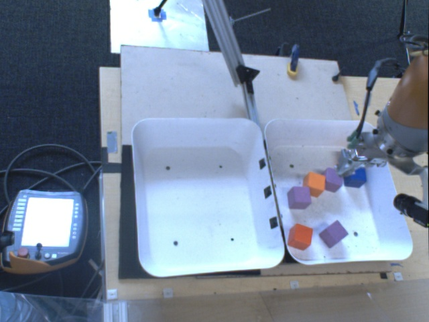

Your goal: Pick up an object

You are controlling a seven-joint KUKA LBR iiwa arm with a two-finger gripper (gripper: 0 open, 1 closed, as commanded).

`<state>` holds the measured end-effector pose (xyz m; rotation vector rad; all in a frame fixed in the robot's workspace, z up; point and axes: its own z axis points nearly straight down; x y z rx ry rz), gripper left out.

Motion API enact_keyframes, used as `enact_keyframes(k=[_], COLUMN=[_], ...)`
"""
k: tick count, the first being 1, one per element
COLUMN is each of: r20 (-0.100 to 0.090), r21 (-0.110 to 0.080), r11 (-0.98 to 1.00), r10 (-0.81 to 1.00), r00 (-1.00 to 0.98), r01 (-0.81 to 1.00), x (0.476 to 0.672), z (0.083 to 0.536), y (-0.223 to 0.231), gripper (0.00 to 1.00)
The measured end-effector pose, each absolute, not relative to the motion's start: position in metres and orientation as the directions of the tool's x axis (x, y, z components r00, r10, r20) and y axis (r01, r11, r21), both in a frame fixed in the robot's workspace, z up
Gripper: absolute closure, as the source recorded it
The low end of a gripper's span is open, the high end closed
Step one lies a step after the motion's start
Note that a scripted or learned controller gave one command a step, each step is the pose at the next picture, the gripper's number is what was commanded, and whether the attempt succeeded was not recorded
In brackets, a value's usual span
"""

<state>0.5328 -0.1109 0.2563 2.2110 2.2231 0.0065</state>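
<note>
The right bin (395,237) holds several small cubes. A blue cube (356,177) lies at the right, next to a purple cube (333,180) and an orange cube (314,183). Another purple cube (299,196) sits to their left. Near the front lie an orange cube (301,236) and a purple cube (333,233). My gripper (348,161) hangs low over the bin, just above and left of the blue cube, close to the purple one beside it. Nothing is visibly held.
The left bin (201,200) stands beside the right one, with a shared wall (267,180) between them. A slanted metal pole (228,39) crosses the back of the bench. A teach pendant (43,230) lies off the bench at left.
</note>
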Motion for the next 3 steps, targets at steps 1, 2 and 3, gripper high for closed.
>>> enact_keyframes(k=[1, 2, 3], r20=[0.001, 0.002, 0.003], r21=[0.004, 0.003, 0.002], r11=[0.011, 0.012, 0.011], r10=[1.0, 1.0, 1.0], r00=[-0.011, -0.012, -0.011], r01=[1.0, 1.0, 1.0], x=[0.537, 0.538, 0.537], z=[0.262, 0.264, 0.263], y=[-0.059, 0.0, 0.057], gripper=[1.0, 1.0, 1.0])
